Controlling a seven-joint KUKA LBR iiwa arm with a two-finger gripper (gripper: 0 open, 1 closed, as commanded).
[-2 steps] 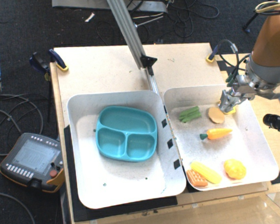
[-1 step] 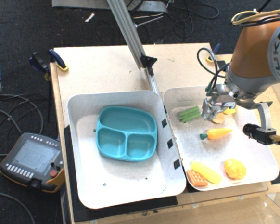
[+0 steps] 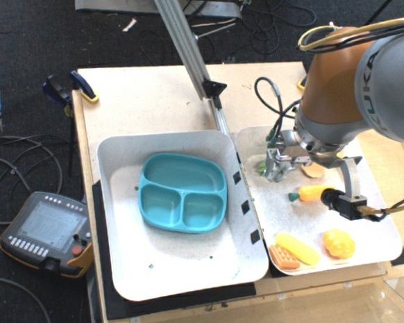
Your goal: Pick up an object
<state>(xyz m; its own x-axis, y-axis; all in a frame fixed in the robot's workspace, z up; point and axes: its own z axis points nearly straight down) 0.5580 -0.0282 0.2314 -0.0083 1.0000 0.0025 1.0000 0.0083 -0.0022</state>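
Fingers [image 3: 275, 167] hang low in the right bin [image 3: 383, 247]; whether apart, I cannot tell. Toy carrot [image 3: 309, 194] lies at four o'clock, long axis three-to-nine.

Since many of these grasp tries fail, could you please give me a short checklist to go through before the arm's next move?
1. Gripper over the right bin, where the toys lie: ok.
2. Object between the fingers: cannot tell.
3. Carrot lying apart from other toys, free to approach: ok.
4. Yellow corn and waffle touching, awkward to grasp singly: not ok.
5. Yellow lump lying free: ok.
6. Green item by the gripper, identity: cannot tell.
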